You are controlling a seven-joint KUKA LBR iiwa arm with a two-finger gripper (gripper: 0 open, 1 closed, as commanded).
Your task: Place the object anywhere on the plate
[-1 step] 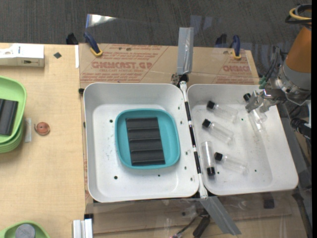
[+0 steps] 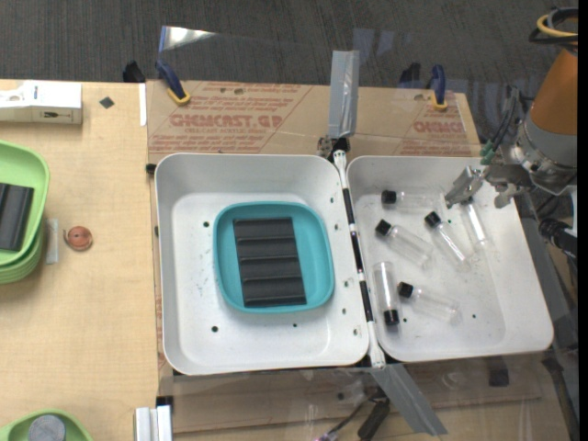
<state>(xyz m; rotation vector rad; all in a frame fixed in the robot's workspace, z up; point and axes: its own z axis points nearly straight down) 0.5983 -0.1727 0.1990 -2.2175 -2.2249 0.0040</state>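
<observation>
Camera view, looking down on the bench. You have two white bins side by side. The left bin (image 2: 184,246) carries a teal plate (image 2: 273,256) near its middle, and a dark ribbed block (image 2: 267,262) lies on that plate.

The right bin (image 2: 514,320) holds the clear vials with black caps, all lying flat. One vial (image 2: 402,243) lies near the bin's left wall, tilted. A second vial (image 2: 384,290) lies just below it, close to the left wall, cap toward the near edge. A third vial (image 2: 428,302) rests toward the near middle. A fourth vial (image 2: 444,234) sits near the bin's centre, and another vial (image 2: 473,224) lies just beside it toward the far right corner. One more black cap (image 2: 390,196) shows near the far edge.

Your gripper (image 2: 464,188) hangs over the far right corner of the right bin, above the vials. Whether its fingers are spread or pressed together, you cannot tell; nothing is visibly between them.

A green tray (image 2: 23,211) sits at the bench's left edge.
</observation>
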